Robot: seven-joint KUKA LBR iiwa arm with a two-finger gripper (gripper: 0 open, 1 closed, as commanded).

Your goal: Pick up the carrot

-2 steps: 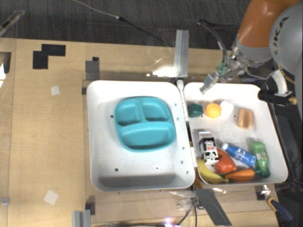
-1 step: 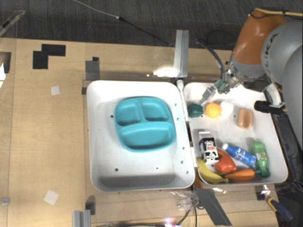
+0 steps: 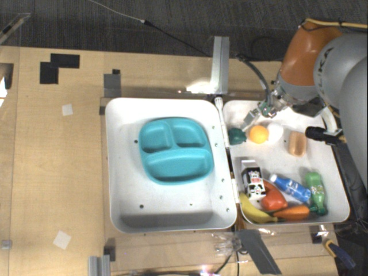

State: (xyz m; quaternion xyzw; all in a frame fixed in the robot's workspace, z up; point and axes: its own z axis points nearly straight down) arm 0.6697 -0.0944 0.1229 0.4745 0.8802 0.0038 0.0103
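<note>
Reaching in from the right, the gripper (image 3: 257,115) is positioned above an orange (image 3: 259,134); finger state cannot be determined. The carrot (image 3: 292,213) is well apart.

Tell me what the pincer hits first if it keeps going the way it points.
Probably the orange: the pincer points down-left, toward it. The teal thing lies just beyond. Depth is hard to judge.
</note>
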